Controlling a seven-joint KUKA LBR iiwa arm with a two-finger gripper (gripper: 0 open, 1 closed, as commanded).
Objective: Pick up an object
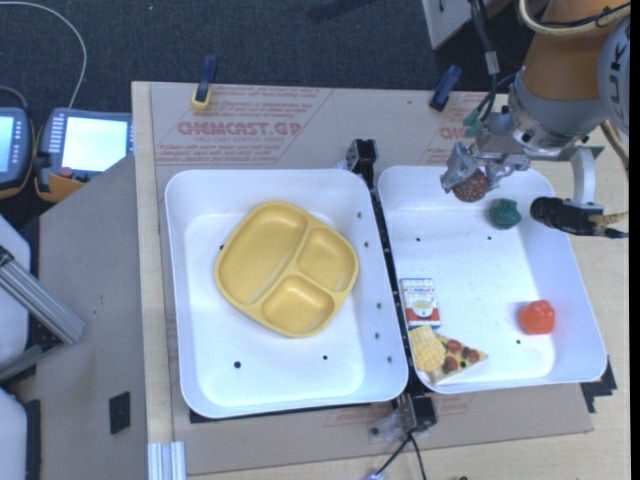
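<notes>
Camera view shows the gripper [468, 181] with fingers clamped on a brownish object [472, 187] above the right bin [570, 258]; lift straight, slowly.

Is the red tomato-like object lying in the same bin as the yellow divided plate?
No, the red object lies in the right bin, while the yellow plate sits in the left bin.

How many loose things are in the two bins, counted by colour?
Yellow: 2, the plate and the corn
Red: 1, the tomato
Green: 1, the green piece
Brown: 1, the brown piece at the pincer
Mixed colours: 2, the carton and the pizza slice
Total: 7
</notes>
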